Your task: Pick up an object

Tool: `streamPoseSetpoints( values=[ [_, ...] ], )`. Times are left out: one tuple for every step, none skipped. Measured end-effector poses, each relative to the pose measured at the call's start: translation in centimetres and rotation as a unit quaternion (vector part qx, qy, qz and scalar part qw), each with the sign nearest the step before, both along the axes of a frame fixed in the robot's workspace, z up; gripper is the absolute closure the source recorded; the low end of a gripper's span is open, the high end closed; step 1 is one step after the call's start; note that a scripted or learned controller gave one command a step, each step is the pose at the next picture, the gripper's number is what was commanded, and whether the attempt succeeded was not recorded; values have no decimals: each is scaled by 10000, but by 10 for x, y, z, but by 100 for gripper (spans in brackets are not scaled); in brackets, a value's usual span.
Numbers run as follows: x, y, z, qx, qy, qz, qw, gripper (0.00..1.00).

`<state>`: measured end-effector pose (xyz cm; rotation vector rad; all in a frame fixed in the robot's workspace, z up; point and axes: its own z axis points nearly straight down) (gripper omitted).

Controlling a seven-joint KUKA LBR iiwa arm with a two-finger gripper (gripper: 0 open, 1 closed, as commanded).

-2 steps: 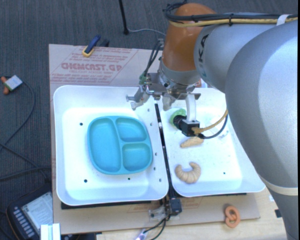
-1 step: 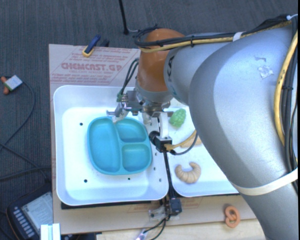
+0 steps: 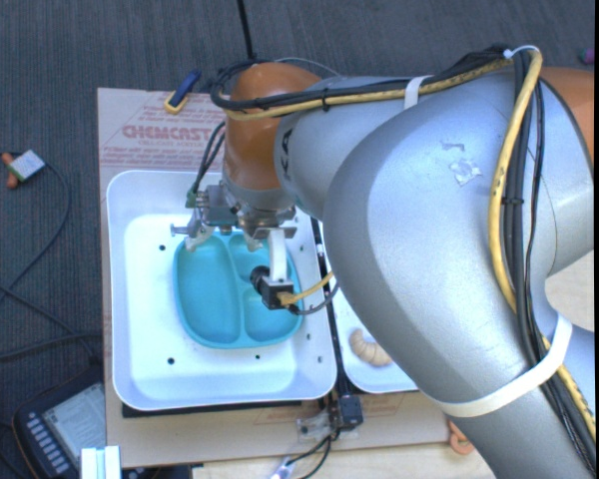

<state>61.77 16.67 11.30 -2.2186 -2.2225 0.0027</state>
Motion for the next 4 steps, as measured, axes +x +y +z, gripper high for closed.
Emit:
streamPoseSetpoints(
  values=[
    [24, 49, -20, 1, -61, -7, 10000, 0],
    [50, 64, -26, -35, 47, -13, 10000, 0],
    [50, 64, -26, -44, 43, -8, 10000, 0],
    [50, 65, -26, -42, 42, -7, 10000, 0]
  ],
)
